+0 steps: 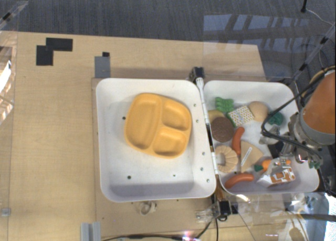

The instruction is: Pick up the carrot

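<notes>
We judge we are closing in: our gripper (283, 170) hovers just at the carrot's (265, 165) three o'clock; its grip state we cannot tell. Next, centre, descend, clamp.

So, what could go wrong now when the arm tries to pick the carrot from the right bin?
1. The carrot is small and lies near the bin's lower edge among crowded toy food; the fingers may close on a neighbour, such as the hot dog, instead.
2. The gripper is close over that pile, and cables hide parts of it, so a descent could push items aside or against the right bin wall.
</notes>
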You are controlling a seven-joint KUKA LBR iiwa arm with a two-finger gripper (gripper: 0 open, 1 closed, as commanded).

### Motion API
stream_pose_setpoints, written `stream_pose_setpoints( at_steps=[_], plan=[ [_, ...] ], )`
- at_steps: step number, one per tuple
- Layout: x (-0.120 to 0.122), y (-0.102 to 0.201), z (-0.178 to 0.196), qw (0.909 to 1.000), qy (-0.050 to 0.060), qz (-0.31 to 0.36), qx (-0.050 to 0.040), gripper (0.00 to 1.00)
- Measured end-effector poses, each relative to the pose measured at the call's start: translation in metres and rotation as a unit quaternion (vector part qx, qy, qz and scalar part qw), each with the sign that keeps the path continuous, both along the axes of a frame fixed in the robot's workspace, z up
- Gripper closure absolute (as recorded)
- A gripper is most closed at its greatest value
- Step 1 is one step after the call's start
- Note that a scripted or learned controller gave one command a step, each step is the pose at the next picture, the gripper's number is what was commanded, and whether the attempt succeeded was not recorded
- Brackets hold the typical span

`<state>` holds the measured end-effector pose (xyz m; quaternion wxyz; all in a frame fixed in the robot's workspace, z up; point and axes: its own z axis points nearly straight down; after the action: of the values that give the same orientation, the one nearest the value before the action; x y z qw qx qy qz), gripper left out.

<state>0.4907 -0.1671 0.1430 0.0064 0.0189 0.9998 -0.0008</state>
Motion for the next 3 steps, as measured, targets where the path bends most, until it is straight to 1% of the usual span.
stream_pose_setpoints(
  at_steps=[1, 2, 3],
  plan=[
    [0.002, 0.003, -0.033, 0.9998, -0.003, 0.018, -0.0008, 0.00],
    [0.022, 0.024, -0.050, 0.9972, -0.007, -0.074, -0.0010, 0.00],
    [0.000, -0.027, 0.010, 0.9997, -0.001, -0.025, -0.0019, 0.00]
  ],
)
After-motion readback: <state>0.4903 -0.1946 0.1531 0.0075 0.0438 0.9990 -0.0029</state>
